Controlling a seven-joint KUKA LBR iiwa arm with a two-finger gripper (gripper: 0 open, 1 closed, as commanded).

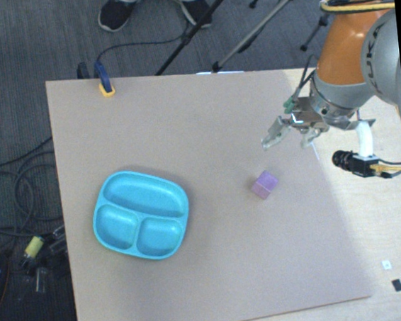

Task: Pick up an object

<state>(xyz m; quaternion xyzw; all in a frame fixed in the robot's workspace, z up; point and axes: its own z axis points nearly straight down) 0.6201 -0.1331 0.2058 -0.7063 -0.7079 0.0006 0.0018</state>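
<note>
- I am looking down at a slant on a tan worktop (218, 261), with the arm (356, 47) reaching in from the right side.
- The arm is grey with an orange band above the wrist; its end effector (291, 131) hangs over the right part of the worktop, nearer the far edge than the near one.
- Its two fingers look spread wide apart, pointing down and toward the left, with nothing between them.
- The thing to pick, a small purple block (265, 184), lies on the worktop a little right of centre, standing alone.
- The block sits near the end effector, offset toward the near edge and slightly toward the left edge. It is not under the fingers yet.
- The block looks roughly cubic, turned at an angle to the worktop edges, so I judge it has no long axis to line up with.
- A blue three-compartment tray (143, 213) rests well apart, toward the left edge.
- A blue and yellow clamp (105, 81) grips the far edge near the left corner.
</note>
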